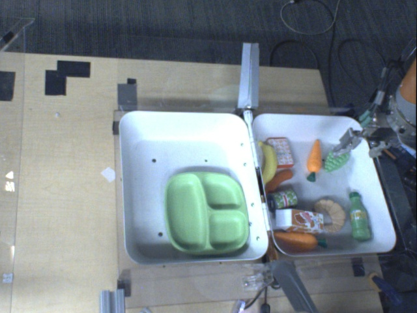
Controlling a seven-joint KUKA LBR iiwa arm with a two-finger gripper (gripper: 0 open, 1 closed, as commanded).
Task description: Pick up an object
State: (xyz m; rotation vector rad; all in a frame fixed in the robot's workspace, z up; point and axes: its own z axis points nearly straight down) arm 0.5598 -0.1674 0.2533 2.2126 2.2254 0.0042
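Note:
The right bin (386, 230) holds several toy foods: a carrot (315, 158), a yellow banana (268, 163), a small red box (281, 152), a green bottle (359, 217), a round biscuit (330, 214), a can (284, 199), a carton (301, 221) and an orange piece (296, 240). My gripper (347, 142) hangs over the bin's far right corner, pointing down and left. A small green ribbed item (335, 162) lies right at its tip, beside the carrot. Whether the gripper touches or holds that item is unclear.
A green divided plate (207, 211) lies in the left bin (146, 149), toward its near side. A metal divider post (249, 77) stands between the bins at the back. Black cables (339, 38) trail across the dark floor behind the bench.

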